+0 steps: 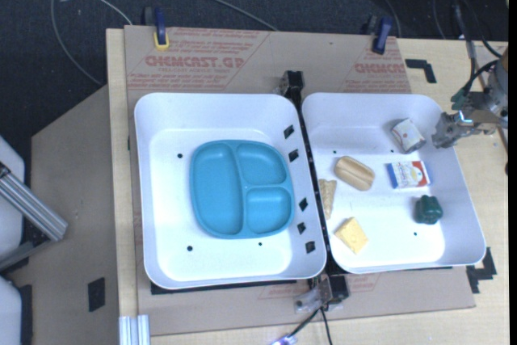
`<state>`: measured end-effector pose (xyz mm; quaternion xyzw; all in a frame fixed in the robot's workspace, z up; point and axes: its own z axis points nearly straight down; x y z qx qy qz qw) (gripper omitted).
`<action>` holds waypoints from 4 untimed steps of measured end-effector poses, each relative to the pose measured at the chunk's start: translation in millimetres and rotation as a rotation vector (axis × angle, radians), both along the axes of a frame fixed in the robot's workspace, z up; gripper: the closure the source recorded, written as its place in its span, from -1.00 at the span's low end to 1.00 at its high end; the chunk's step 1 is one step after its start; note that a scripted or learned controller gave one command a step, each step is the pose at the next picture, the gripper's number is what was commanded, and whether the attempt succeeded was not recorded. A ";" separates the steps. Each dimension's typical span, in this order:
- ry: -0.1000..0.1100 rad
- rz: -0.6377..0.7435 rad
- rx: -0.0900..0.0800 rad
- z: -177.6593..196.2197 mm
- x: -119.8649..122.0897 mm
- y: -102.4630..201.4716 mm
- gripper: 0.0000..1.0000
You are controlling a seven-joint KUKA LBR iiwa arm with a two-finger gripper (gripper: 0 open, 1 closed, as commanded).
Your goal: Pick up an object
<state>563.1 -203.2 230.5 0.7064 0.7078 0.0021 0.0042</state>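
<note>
The pincer (449, 130), its opening impossible to tell, hung beside the wrapped packet (406, 134); descending there risked nudging it away.

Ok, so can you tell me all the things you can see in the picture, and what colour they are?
bins: 2, white, side by side on the bench
divided plate: 1, light blue, middle of the left bin
bread roll: 1, tan, right bin, near its middle
cheese wedge: 1, yellow, right bin, front
cracker: 1, pale tan, right bin, left edge
small packet: 1, white, red and blue, right bin
green lump: 1, dark green, right bin, right side
small block: 1, grey-white, right bin, back
clamps: 2, blue, bench's back edge
tool: 1, grey, over right bin's right rim
</note>
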 end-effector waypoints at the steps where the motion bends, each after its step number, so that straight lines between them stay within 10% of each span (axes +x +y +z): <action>1: 0.001 -0.001 0.000 54.0 -6.9 -6.7 1.00; 4: 0.013 0.005 0.007 40.4 -20.6 151.2 1.00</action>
